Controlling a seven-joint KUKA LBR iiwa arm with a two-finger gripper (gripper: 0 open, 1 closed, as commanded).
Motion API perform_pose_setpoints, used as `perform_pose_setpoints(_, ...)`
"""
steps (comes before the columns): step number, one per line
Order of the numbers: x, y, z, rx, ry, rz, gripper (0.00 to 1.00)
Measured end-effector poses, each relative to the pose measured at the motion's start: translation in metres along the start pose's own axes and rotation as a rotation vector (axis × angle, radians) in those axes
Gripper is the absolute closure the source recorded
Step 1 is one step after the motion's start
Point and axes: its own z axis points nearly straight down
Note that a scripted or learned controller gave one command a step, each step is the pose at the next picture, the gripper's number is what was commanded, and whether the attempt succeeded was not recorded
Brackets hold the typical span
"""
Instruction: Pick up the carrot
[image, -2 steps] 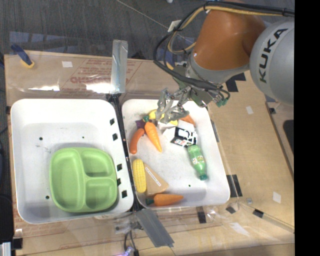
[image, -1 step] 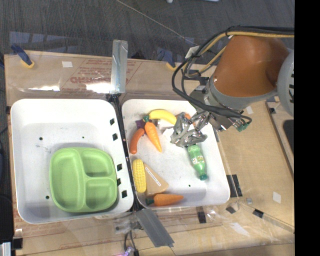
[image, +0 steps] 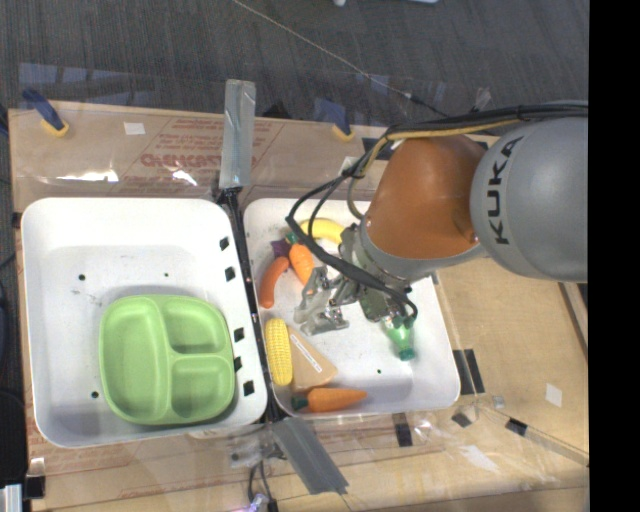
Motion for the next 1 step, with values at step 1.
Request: perform_pose_setpoints(1, -0.0006, -0.0003, -0.0014, 0.001, -0.003, -0.001, 0.0)
